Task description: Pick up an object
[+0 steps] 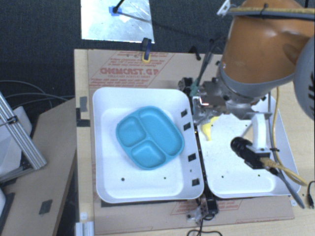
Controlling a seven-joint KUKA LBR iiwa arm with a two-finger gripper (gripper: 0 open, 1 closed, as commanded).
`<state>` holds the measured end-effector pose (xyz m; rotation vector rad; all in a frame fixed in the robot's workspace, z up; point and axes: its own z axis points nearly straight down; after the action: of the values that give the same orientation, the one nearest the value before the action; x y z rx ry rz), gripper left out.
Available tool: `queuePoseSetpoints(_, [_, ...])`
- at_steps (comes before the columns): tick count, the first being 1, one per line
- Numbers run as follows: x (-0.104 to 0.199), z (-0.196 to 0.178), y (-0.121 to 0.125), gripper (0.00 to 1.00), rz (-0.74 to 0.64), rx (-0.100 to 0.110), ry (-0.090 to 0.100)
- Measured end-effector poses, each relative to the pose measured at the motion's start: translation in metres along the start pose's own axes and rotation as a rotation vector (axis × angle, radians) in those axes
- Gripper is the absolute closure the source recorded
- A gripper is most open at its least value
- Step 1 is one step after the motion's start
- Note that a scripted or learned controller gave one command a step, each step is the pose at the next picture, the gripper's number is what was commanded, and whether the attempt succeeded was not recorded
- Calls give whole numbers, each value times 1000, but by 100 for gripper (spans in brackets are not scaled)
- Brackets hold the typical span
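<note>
A blue divided plate (149, 137) lies in the middle of the left white bin (110, 181). A small yellow object (206, 129) lies in the right white bin (236, 183) near its left wall. My gripper (203, 107) hangs low over the far left corner of the right bin, just above and behind the yellow object. The bulky wrist hides most of the gripper and part of the yellow object.
The grey and orange arm covers the far half of the right bin. Black clips run along the wall shared by the two bins. A cardboard sheet (130, 68) lies under the bins, with a shiny foil sheet (115, 14) behind it.
</note>
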<state>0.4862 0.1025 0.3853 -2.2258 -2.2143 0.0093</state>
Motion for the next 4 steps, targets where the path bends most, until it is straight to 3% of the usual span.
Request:
queuePoseSetpoints(1, [31,-62,0,100,-12,-13,6])
queuePoseSetpoints(2, [29,-59,0,0,-8,-8,4])
queuePoseSetpoints(3, [29,-71,1,100,-12,-12,5])
queuePoseSetpoints(4, [76,-45,32,100,-12,-8,4])
